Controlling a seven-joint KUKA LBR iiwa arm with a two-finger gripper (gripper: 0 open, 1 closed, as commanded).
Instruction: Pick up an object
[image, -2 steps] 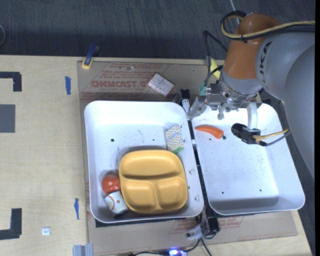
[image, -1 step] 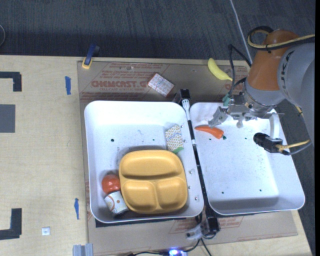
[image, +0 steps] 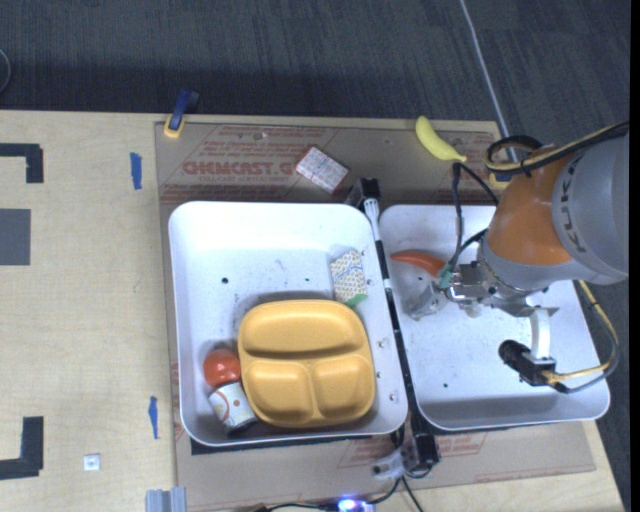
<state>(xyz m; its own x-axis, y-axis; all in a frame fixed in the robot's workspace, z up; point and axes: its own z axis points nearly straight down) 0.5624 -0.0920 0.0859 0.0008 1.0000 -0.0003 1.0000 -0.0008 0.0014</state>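
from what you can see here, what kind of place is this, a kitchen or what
Probably a robot lab test bench, not a kitchen. A grey and orange arm reaches over two shallow white bins, cables trail around the right bin, and the wooden bench carries black and blue tape marks.

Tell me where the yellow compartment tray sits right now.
The yellow compartment tray lies in the left bin, toward its near edge, with a small orange-and-white object touching its left side and a patterned packet just beyond its far right corner.
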